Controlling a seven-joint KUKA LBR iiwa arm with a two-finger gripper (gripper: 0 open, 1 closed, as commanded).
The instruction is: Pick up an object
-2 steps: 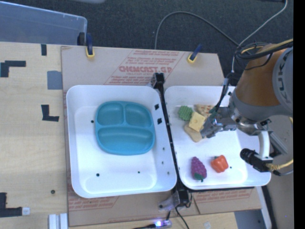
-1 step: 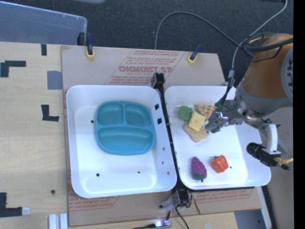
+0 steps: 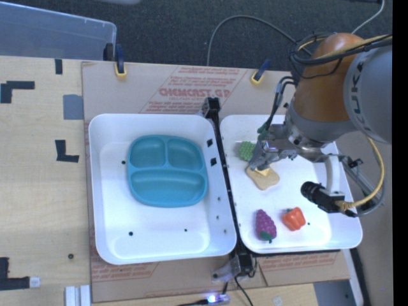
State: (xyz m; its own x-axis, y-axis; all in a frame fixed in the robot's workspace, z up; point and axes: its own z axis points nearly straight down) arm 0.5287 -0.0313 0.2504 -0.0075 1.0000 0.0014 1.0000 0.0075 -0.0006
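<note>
In the right bin (image 3: pixel 338 238) lie a tan bread-like piece (image 3: pixel 264 178), a green leafy toy (image 3: pixel 246 150), a purple grape bunch (image 3: pixel 265 225) and a red-orange pepper (image 3: pixel 294 218). My gripper (image 3: pixel 262 162) reaches down from the grey and orange arm (image 3: pixel 325 88) over the bin's left part. Its tips stand right at the top edge of the tan piece, just right of the green toy. The tan piece rests on the bin floor.
The left bin (image 3: pixel 108 234) holds a blue divided plate (image 3: pixel 167 170). A black divider clip (image 3: pixel 211 109) sits where the bins meet. Cables and a black fitting (image 3: pixel 322 196) hang over the right bin's right side.
</note>
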